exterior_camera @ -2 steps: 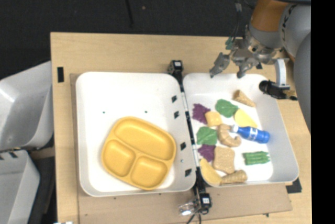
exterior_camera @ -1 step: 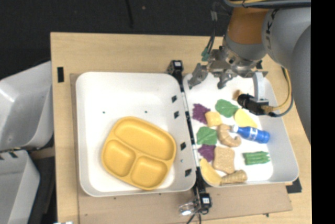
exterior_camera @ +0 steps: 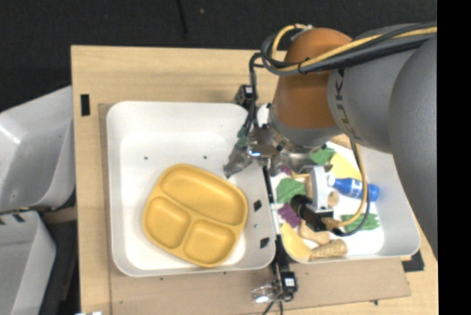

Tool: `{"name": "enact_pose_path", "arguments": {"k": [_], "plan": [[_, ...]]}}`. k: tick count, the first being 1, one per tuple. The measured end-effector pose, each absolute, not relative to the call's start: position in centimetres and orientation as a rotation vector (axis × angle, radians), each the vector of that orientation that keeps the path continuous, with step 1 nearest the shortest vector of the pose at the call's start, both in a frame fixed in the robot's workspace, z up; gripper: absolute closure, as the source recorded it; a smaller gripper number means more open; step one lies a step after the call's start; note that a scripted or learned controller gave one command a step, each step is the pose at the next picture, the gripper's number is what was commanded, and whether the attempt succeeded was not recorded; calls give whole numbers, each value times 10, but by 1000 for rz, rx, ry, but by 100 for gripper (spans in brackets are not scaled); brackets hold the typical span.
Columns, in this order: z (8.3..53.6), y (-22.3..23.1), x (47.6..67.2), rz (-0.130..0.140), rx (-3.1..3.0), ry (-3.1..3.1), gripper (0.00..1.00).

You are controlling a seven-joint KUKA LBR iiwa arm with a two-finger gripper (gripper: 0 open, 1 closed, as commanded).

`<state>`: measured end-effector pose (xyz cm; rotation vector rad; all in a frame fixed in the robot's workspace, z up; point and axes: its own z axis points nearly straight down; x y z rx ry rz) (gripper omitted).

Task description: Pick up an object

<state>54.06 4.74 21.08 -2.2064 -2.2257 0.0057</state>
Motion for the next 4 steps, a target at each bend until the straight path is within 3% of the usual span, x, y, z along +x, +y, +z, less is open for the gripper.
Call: {"name": "enact_pose_path", "arguments": {"k": [1,2,3,4], "plan": [[99,137,575,-5,-2215,-2238,0],[327,227,544,-29,-2211,-2237,0],[296,221,512,6,-2214,-2227,0],[307,221,514,5,-2205,-2238,100]]}}
